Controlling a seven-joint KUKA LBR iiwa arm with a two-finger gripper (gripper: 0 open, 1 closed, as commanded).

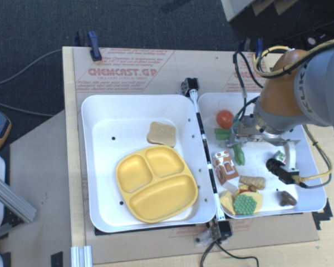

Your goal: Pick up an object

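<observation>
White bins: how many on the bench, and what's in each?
2. Left bin holds a yellow tray and a slice of bread. Right bin holds a tomato and other small items; the arm may hide more.

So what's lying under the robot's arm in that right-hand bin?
A green vegetable pokes out from under the gripper, with a red tomato beside it. The arm covers the right bin floor beneath it.

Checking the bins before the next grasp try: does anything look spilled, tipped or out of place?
Nothing looks spilled or damaged. The yellow tray sits askew in the left bin, with the bread slice beside it. The toy foods crowd the right bin near the gripper.
</observation>
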